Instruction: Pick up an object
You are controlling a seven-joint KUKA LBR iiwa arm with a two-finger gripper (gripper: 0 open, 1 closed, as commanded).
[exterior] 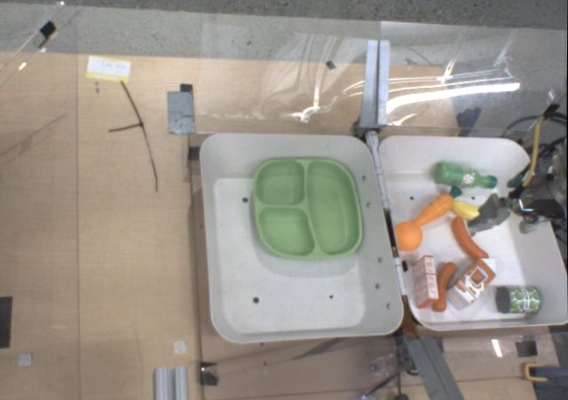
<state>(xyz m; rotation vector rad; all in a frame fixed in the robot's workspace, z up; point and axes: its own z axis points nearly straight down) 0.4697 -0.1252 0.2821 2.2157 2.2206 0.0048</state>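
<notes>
Two white bins are sitting side by side on the bench [89,212]. The left bin [222,301] is holding a green divided plate [308,208], lying flat toward its far half. The right bin [532,247] is carrying a scatter of toy foods. A green bottle [463,176] is lying on its side near the far wall. Just below it a carrot [434,209] is slanting down toward an orange ball [407,236], and a small yellow piece [465,208] is lying touching the carrot's upper end. A sausage [469,239] is lying diagonally just right of these. Near the front wall a red-and-white carton [424,280], a second sausage [443,286], a small box [471,284] and a green can [518,300] are lying in a row.

The pincer [493,212] is reaching in from the right, hanging low over the right bin just beside the yellow piece and the sausage's upper end. Whether it is released or clenched, I cannot tell; nothing is visibly sitting between its tips.
</notes>
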